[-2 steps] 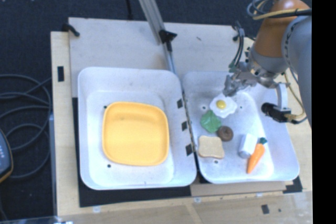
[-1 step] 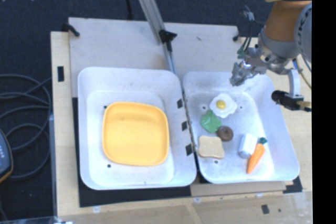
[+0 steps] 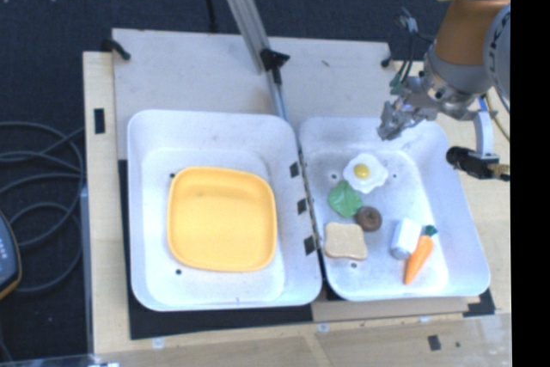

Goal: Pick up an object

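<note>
The arm (image 3: 468, 30) enters from 3 o'clock and hangs its pincer (image 3: 393, 126) over the far rim of the right bin (image 3: 455, 271), at about 12 o'clock of that bin's contents. Whether the pincer is apart or together cannot be told at this slant, and nothing is seen held in it.

The right bin holds the candidates. Nearest the pincer, toward 6 o'clock from it, lies a fried egg (image 3: 365, 173). Just beside the egg at 7 o'clock is a green leaf (image 3: 345, 201), and touching or almost touching the leaf at 4 o'clock is a small brown round (image 3: 369, 218). At 6 o'clock of the leaf lies a slice of toast (image 3: 345, 241). Toward 4 o'clock of the bin a white cylinder (image 3: 401, 238) rests just beside a carrot (image 3: 418, 257). The left bin (image 3: 146, 142) carries a yellow plate (image 3: 222, 217).

The egg looks the likeliest pick, being closest. It is probably a light, stiff plastic toy, flat and smooth, so it may slide or tip out of a pinch; taking it across the raised yolk, or across a narrow part of the white, seems best. The toast, flat too, would be hard to get under. The carrot and the cylinder look easier: rounded and stiff, best gripped across their middles, though close neighbours may be nudged.
</note>
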Tool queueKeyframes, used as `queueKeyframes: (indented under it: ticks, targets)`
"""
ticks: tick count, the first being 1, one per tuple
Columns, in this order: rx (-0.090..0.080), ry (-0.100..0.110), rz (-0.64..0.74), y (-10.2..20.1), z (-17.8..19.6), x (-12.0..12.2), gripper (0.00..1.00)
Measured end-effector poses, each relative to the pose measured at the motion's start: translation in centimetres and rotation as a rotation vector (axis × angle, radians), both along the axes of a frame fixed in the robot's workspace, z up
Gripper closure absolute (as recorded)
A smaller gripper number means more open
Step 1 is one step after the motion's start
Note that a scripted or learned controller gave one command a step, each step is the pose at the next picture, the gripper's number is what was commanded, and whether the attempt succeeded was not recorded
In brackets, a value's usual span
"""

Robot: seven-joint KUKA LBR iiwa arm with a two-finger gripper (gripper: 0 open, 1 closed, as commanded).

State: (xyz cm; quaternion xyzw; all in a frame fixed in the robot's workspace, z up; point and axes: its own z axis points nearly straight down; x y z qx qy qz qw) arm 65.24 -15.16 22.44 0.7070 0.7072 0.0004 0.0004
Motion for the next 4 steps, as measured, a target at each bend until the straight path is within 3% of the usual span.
queueKeyframes:
  ticks: [2, 4]
  targets:
    - [0.001, 0.000, 0.003, 10.3, -0.4, -4.0, 1.00]
    - [0.001, -0.001, 0.003, 19.9, 1.6, -5.5, 1.00]
